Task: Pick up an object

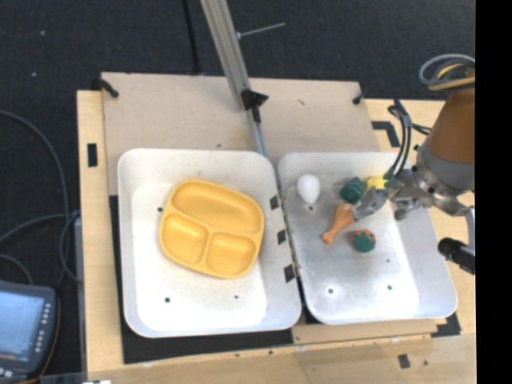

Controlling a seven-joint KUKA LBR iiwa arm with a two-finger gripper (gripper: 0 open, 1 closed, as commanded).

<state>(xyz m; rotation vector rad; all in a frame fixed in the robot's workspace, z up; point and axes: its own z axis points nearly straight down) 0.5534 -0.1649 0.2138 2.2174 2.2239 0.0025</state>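
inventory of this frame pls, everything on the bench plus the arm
bins: 2, white, side by side on bench
divided plate: 1, yellow, left bin
egg: 1, white, right bin, upper left
drumstick: 1, orange-tan, right bin, middle
green toy: 1, dark green, right bin, top
yellow toy: 1, beside the green toy
round toy: 1, green with red, below drumstick
metal pole: 1, silver, behind bins
arm: 1, grey and orange, from right
end effector: 1, over right bin
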